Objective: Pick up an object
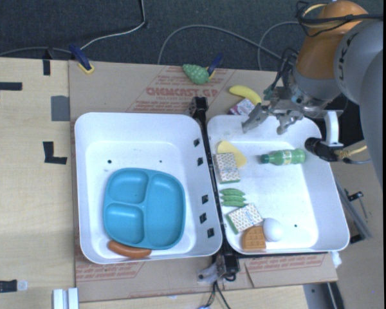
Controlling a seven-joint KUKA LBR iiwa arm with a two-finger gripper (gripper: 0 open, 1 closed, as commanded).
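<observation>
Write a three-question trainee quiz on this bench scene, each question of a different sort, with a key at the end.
1. True or false: the blue divided plate lies in the right bin.
2. Multiple choice: what lies just in front of the blue divided plate, by the left bin's near wall? A) a yellow banana B) an orange sausage C) a green bottle
3. Fill in: the gripper hangs with spread fingers over the right bin's far edge, and the nearest item inside that bin is the green ____ lying on its side.

Key
1. False: it lies in the left bin.
2. B: the orange sausage.
3. bottle.
</observation>
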